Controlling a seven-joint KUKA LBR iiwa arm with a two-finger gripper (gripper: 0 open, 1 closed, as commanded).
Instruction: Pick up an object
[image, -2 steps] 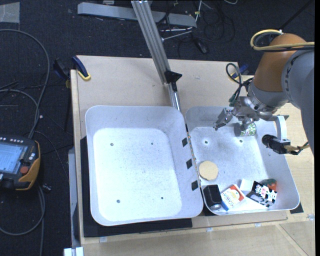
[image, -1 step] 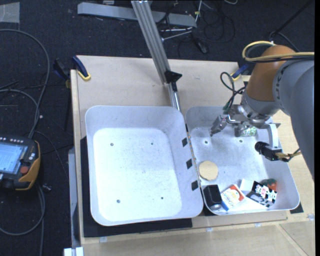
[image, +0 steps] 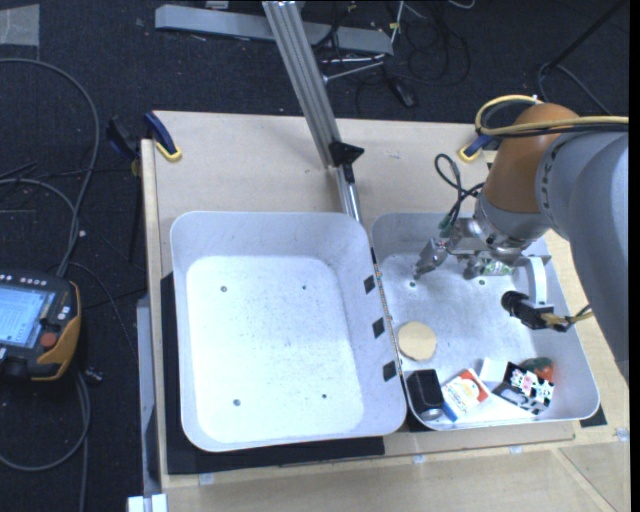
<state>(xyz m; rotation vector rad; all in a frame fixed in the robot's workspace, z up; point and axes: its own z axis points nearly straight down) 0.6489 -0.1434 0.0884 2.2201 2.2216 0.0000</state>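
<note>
Here the claw (image: 446, 258) hangs over the right bin (image: 392, 236), fingers apart, gripping nothing.

We see a pale wooden bench (image: 250, 160) bearing two shallow white bins side by side. The left bin (image: 190, 330) sits toward nine o'clock, the right bin (image: 585, 385) toward three o'clock, their inner rims touching. Yellow-tipped clamps (image: 160, 135) grip the bench edge at eleven and one o'clock.

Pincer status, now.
Pincer: cannot be told; it hovers over the upper part of the right bin, nothing visibly between its tips.
</note>
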